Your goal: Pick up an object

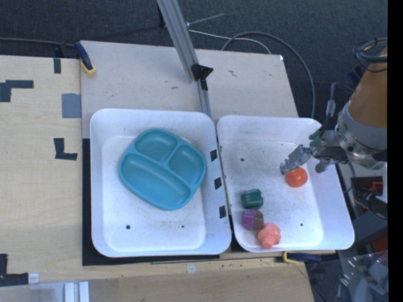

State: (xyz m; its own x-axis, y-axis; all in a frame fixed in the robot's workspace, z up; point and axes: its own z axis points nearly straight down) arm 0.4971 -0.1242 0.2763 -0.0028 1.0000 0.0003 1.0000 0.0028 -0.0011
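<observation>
Pink toy (269, 234), purple toy (252, 219) and green toy (252, 198) clustered low in right bin (327, 225); claw (310, 158), spread and holding nothing, poised beside orange ball (296, 177), presumably to pick it.

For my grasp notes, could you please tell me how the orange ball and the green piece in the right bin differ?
The orange ball is round and bright; the green piece is blockier and dark. The ball lies right beside the claw, while the green piece sits apart from it, nearer the bin's middle, just above a purple piece. Both are small and rest on the bin floor.
</observation>
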